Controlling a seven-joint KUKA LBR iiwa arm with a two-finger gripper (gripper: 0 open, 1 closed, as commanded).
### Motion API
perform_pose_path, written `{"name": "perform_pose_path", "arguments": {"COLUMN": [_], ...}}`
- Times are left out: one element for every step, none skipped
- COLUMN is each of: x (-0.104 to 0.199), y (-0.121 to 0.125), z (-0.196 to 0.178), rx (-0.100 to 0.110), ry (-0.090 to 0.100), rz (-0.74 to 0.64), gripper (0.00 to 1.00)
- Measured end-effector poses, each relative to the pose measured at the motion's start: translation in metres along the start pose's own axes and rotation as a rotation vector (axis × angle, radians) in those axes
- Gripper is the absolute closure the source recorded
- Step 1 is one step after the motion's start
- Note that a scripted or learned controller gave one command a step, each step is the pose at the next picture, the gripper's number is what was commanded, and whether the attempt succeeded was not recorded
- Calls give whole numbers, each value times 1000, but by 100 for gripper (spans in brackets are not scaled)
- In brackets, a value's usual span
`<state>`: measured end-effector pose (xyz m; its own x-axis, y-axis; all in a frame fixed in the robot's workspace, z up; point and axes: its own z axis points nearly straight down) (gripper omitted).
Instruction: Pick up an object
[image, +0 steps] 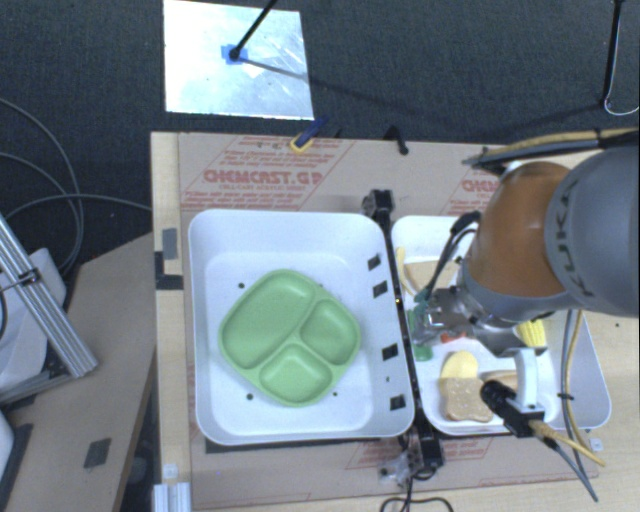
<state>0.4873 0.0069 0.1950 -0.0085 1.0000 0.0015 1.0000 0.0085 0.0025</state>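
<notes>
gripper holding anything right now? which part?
Cannot tell. The gripper sits low in the right bin, near the toy bread slice, under the arm.

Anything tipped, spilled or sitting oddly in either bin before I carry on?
Nothing looks spilled or broken. The green divided plate lies flat but turned at a slant to the walls of the left bin. In the right bin, the arm covers much of the contents; a toast-like piece lies near its front edge.

Green divided plate (290, 336) in left bin (215, 250); cardboard (265, 170) beneath.
</notes>
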Motion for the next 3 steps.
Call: {"name": "perform_pose_path", "arguments": {"x": [-3,36,104], "y": [-1,0,30], "z": [11,11,-28], "rx": [3,2,-4], "ry": [-1,0,2], "rz": [8,2,-3], "gripper": [100,100,100]}}
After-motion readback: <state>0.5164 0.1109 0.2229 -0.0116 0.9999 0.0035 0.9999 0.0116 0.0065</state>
